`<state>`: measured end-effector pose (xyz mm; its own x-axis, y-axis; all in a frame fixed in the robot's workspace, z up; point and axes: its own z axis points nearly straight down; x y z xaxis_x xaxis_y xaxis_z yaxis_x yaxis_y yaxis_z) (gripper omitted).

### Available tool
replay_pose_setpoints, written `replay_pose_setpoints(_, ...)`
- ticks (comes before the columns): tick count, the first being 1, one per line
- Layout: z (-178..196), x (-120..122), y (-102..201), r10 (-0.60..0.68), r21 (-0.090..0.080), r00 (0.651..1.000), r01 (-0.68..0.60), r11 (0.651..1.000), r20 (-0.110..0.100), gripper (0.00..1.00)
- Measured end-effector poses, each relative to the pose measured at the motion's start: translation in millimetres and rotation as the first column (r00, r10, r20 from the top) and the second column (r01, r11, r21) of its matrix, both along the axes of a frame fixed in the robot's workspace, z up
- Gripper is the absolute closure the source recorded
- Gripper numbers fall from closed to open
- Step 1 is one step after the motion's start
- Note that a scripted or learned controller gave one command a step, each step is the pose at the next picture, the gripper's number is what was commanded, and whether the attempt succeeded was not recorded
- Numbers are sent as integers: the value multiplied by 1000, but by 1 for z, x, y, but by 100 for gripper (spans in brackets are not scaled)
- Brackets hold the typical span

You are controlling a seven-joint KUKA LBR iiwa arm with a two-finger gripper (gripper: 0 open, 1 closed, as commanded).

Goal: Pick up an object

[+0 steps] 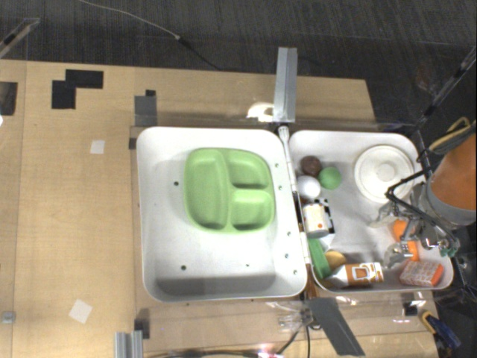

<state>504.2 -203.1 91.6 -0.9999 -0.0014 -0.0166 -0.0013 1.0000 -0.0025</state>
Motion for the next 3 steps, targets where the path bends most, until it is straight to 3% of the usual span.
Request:
replay_pose_setpoints(1,15,7,1,7,-7,1000,-7,1000,22,100)
replay_pose_setpoints(2,14,7,1,7,-6,1000,-7,1000,21,0)
replay_pose_setpoints(3,0,10,-3,-49,-2,999,49,999,2,0)
